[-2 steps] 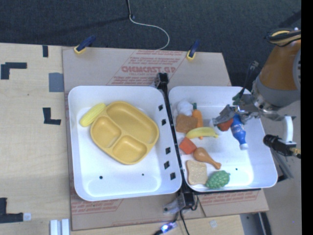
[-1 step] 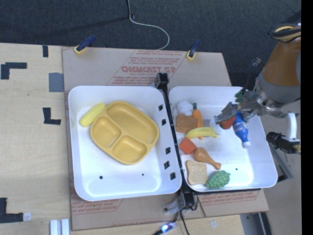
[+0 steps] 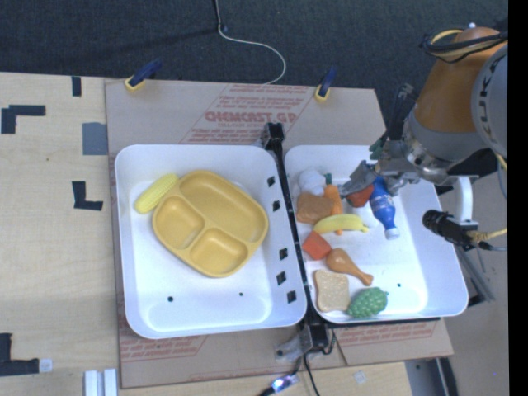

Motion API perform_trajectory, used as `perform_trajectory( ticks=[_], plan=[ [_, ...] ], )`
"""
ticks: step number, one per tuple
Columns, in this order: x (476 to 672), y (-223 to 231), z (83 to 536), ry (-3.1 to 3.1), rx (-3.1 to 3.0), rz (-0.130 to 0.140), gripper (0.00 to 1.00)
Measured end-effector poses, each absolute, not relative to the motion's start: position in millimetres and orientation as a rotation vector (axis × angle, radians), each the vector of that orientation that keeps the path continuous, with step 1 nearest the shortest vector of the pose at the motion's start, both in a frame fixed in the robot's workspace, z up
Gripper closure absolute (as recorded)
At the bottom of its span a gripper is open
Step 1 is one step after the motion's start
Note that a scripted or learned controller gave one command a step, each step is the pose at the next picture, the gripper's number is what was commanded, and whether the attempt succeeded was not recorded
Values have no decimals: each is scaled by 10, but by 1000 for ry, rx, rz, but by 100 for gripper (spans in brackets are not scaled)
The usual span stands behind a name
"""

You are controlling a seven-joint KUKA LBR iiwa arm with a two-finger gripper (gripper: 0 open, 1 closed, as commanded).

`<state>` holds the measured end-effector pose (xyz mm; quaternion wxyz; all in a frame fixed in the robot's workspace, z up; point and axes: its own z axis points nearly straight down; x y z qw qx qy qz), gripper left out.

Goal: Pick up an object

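Observation:
The right bin holds several toy foods. Among them are a blue bottle, a small red piece, an orange carrot, a brown bread roll, a banana and a white item. Nearer the front lie a red-orange wedge, a drumstick, a toast slice and a green broccoli. My gripper hangs low over the bin's far middle, right above the red piece and beside the bottle's top. The red piece is partly hidden under it.
The left bin holds a yellow compartment tray and a yellow corn cob at its far left. A black divider runs between the bins. The arm's orange band rises at the right. A cable lies beyond the bins.

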<state>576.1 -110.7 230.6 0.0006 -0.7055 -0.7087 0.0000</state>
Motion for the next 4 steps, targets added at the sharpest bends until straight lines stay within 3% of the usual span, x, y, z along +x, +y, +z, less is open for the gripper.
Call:
perform_trajectory(
  ticks=[1,2,4],
  plan=[
    [6004,-585,2217,-2228,-2213,1,100],
    [5993,-401,2233,-2224,-2217,3,100],
    [5946,-474,2133,-2220,-2220,6,100]
  ],
)
